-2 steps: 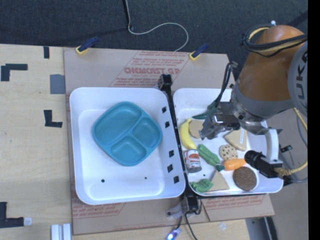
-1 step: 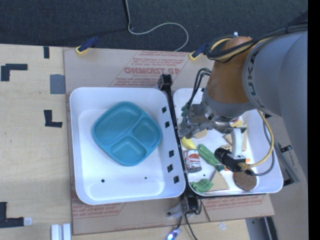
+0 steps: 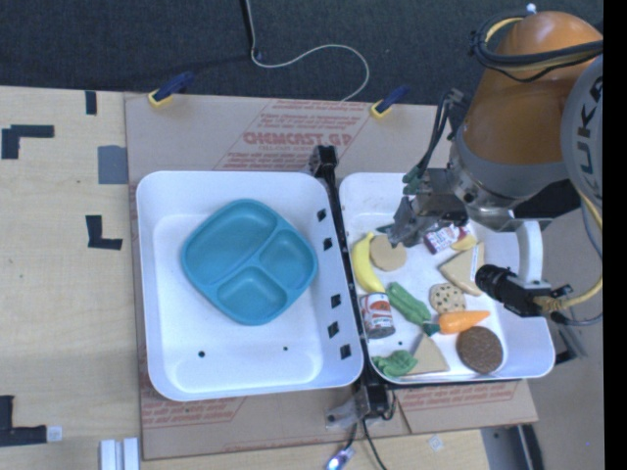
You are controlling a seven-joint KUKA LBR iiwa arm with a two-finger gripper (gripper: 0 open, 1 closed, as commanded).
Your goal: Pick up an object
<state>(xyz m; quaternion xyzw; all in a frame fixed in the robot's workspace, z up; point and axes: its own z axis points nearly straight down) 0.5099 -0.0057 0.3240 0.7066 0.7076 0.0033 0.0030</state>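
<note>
Brown cookie, carrot lengthwise left-right, banana upright

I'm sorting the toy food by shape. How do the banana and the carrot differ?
The banana is yellow and curved; the carrot is orange and straight. The banana lies along the right bin's left wall, the carrot nearer the middle, pointing across. Both are slim and lie flat in the same bin.

Even overhead light; soft shadows; mild blur throughout
</note>
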